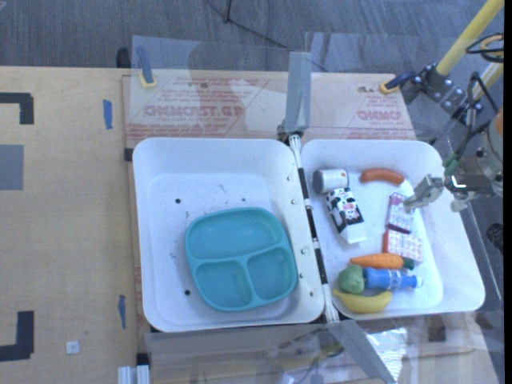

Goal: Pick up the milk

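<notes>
The milk (pixel 345 213) is a small carton with black and white cow patches. It lies on its side in the left part of the right bin (pixel 460 254), its length running toward the front of the bin. My gripper (pixel 432 189) hangs over the right side of that bin, to the right of the milk and well apart from it, above the far end of a pink box (pixel 400 214). The grey arm comes in from the right edge behind it. Nothing shows in the gripper.
The right bin also holds a grey can (pixel 328 180) just behind the milk, a sausage (pixel 382 176), a carrot (pixel 376 260), a blue bottle (pixel 390 279), a green item (pixel 350 278) and a banana (pixel 364 301). A teal divided plate (pixel 240 256) lies in the left bin (pixel 160 174).
</notes>
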Tool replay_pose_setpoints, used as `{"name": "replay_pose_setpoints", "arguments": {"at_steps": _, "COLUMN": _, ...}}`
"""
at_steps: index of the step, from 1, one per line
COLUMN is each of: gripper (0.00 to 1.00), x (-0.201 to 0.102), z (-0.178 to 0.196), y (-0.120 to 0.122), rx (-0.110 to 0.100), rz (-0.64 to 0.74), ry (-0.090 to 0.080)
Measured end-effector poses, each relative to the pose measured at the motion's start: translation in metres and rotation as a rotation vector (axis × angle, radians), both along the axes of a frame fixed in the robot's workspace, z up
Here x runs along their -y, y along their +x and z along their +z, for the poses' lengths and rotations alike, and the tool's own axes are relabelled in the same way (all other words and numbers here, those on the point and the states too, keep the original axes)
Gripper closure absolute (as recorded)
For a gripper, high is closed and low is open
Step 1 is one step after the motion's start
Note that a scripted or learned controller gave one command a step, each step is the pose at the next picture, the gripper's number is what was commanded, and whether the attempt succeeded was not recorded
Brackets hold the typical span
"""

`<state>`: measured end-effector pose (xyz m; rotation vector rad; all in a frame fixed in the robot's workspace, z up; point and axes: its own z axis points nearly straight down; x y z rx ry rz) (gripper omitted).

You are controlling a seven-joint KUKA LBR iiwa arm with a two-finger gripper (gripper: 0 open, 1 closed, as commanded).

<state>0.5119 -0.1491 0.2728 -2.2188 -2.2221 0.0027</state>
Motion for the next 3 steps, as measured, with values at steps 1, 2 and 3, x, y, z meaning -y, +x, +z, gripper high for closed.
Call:
{"name": "replay_pose_setpoints", "arguments": {"at_steps": 1, "gripper": 0.00, "x": -0.076, "z": -0.090, "y": 0.017, "rx": -0.001, "rz": 0.041, "ry": 0.001}}
{"name": "replay_pose_setpoints", "arguments": {"at_steps": 2, "gripper": 0.00, "x": -0.134, "z": -0.090, "y": 0.059, "rx": 0.001, "rz": 0.075, "ry": 0.000}}
{"name": "replay_pose_setpoints", "arguments": {"at_steps": 3, "gripper": 0.00, "x": -0.092, "z": -0.090, "y": 0.025, "rx": -0.001, "rz": 0.145, "ry": 0.001}}
